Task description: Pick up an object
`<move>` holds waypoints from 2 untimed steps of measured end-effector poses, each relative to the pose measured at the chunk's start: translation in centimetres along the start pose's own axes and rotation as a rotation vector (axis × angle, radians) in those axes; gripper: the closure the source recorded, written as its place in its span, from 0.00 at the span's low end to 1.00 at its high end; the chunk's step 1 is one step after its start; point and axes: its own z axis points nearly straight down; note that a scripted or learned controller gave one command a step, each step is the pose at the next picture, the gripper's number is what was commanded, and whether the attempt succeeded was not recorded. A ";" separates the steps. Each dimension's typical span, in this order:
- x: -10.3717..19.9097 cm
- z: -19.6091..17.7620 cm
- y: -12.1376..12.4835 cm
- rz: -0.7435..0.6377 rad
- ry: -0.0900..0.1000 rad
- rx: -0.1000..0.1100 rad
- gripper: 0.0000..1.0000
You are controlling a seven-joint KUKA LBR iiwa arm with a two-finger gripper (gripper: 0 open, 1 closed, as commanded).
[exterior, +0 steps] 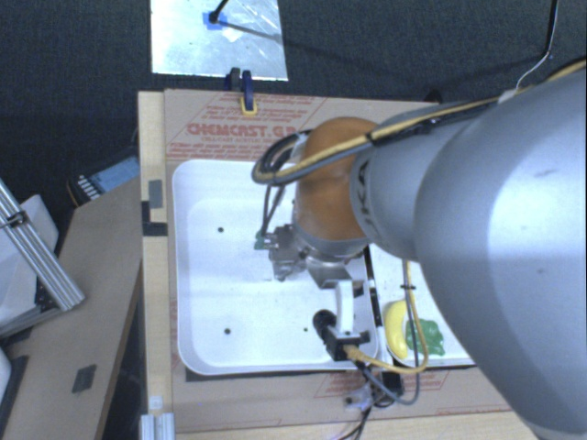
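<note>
The arm (440, 191) is parked low over the left bin (211, 273), so the reach step looks to be in hand. The gripper (280, 264) is seen, but its state can't be told. A yellow object (396, 330) sits in the right bin, beside something green (427, 337). A target must be picked next, probably.

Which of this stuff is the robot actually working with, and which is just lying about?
Job:
arm
claw
left bin
yellow object
green object

Lying about:
clamp
shiny sheet
metal rails
</note>
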 end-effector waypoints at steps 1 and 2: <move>-9.5 -3.8 -3.4 0.004 -0.001 0.002 1.00; -8.9 -3.6 -3.4 -0.004 0.002 0.002 0.00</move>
